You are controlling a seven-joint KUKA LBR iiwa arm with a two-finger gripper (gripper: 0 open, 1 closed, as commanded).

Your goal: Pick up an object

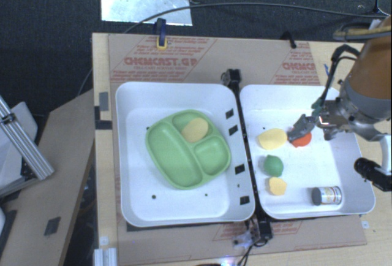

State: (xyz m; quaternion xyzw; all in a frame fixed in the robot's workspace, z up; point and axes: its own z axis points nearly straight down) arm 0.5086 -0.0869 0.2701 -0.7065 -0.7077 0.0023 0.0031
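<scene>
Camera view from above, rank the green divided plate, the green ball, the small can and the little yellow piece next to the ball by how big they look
1. green divided plate, by far the largest.
2. small can.
3. green ball and little yellow piece: they look about alike, and only slightly smaller than the can, so I won't rank them.

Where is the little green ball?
The green ball lies in the right bin, between the larger yellow piece above it and the smaller yellow piece below it.

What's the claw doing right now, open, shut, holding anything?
Claw: cannot be told whether open or shut; it sits over the orange-red object in the right bin, with no grasp visible.
</scene>
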